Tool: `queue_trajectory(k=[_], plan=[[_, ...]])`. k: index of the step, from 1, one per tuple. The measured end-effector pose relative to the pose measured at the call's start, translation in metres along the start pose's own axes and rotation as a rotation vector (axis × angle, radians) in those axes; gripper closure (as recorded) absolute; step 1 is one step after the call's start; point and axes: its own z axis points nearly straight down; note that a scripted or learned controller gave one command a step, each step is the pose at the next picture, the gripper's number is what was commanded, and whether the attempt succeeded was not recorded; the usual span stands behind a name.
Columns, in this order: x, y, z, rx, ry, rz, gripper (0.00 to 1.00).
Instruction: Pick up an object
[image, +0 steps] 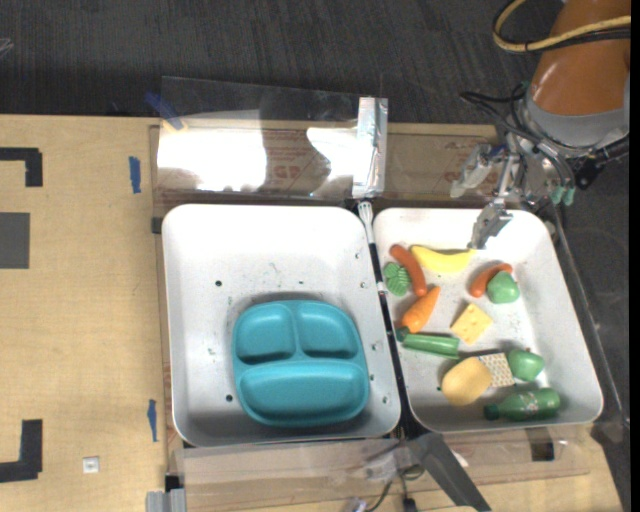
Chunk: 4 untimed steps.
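End effector hovers at the right bin's far edge, just above the banana; grip state can't be told. Approach step, nothing lifted. Next: descend squarely onto the banana.

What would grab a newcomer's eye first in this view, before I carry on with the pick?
Probably the teal divided tray, lying large and alone in the left bin. Next, the bright clutter of toy food in the right bin: a yellow banana near its far edge, an orange carrot and a cheese wedge mid-bin. The gripper hangs over that bin's far edge, just above the banana.
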Motion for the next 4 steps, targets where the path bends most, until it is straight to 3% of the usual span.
queue_trajectory(k=[1,2,3,4], plan=[[0.007,0.001,0.117,-0.001,0.007,0.262,0.0],[0.039,0.009,0.147,-0.001,-0.031,0.38,0.0],[0.071,0.005,0.147,-0.001,-0.032,0.417,0.0],[0.038,0.016,0.16,-0.001,-0.005,0.411,0.0]])
